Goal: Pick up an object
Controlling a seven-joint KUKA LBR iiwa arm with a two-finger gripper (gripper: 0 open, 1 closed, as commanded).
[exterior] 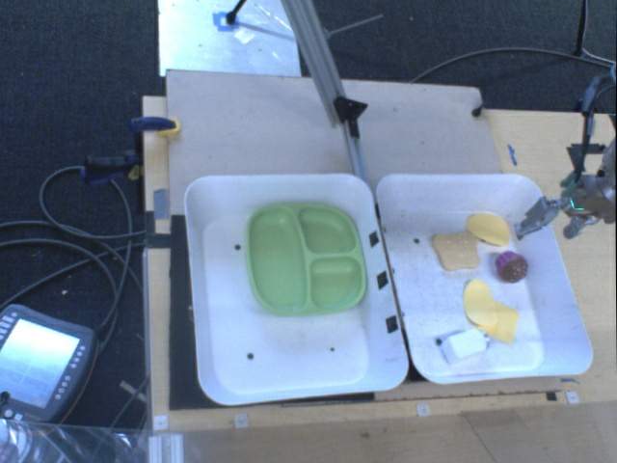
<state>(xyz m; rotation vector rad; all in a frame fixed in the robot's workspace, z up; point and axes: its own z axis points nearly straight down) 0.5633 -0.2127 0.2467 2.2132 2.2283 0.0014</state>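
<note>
Worktop (289, 114) carries two white bins; the right bin (549, 355) serves as landmark. Inside it lie toast (455, 251), yellow pieces (489, 228), a purple ball (512, 266), loose for picking. The tool (569, 210) hovers at its far right rim, grasping nothing.

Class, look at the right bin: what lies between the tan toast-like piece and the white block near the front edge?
In the camera view, bare bin floor separates the tan piece from the white block.
</note>
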